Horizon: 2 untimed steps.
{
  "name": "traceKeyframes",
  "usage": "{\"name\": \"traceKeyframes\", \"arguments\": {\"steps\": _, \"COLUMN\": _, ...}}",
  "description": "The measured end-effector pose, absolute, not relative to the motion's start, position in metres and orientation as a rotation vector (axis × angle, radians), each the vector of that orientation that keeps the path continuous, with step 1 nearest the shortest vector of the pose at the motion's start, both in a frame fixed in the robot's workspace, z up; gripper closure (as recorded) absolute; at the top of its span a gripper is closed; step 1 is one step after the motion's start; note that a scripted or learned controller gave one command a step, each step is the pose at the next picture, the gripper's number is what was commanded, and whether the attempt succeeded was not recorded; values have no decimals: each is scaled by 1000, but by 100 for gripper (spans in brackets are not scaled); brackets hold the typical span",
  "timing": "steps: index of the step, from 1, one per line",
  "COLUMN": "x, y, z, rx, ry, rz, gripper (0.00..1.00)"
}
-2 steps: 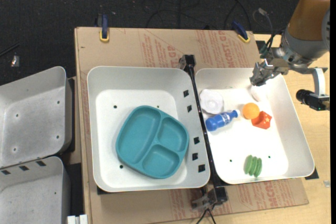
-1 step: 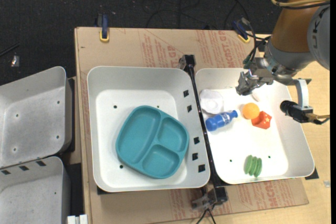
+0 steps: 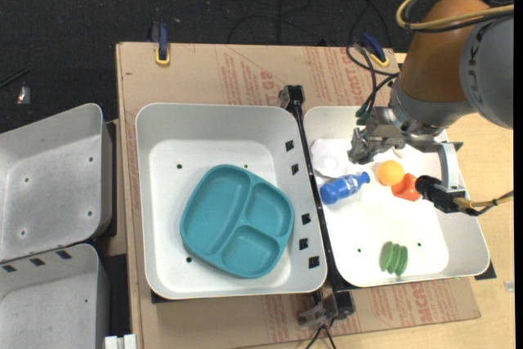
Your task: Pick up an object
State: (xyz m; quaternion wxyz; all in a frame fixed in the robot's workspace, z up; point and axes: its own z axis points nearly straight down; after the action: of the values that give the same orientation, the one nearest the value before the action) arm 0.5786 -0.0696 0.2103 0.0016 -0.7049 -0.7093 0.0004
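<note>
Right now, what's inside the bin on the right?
In the right bin: a blue bottle, an orange ball, an orange-red piece, a green object. The arm covers its far corner.

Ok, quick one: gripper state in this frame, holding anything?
Gripper: over the right bin, above the blue bottle; whether it is open or closed cannot be told, and nothing is visibly held.
</note>
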Motion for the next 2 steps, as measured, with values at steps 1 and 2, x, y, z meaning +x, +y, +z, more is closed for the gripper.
{"name": "traceKeyframes", "arguments": {"steps": 1, "x": 560, "y": -22, "z": 225, "rx": -2212, "ry": -2228, "rz": -1, "gripper": 100}}
{"name": "traceKeyframes", "arguments": {"steps": 2, "x": 547, "y": 32, "z": 230, "rx": -2210, "ry": -2229, "rz": -1, "gripper": 100}}
